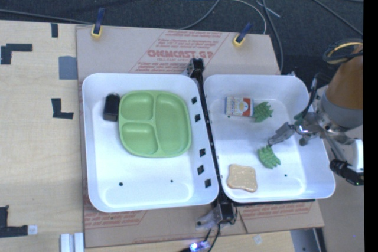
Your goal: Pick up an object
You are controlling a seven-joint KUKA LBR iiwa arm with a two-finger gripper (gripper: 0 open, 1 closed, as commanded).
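While my arm reaches in over the right bin (313, 186), my pincer (279, 137) sits low inside it, with nothing visible between its fingers; whether they stand wide or narrow I cannot tell. Landmark: the lower green toy (269, 157), just below and left of the pincer tip, apart from it. Toast slice (242, 178) lies below-left of that toy. Second green toy (262, 111) and small carton (238, 107) lie above it. Left bin (94, 180) holds a green divided plate (155, 124) and a black block (111, 107).

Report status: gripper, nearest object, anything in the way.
Gripper low in right bin, holding nothing. Green toy lies just below it. Toast, carton apart.
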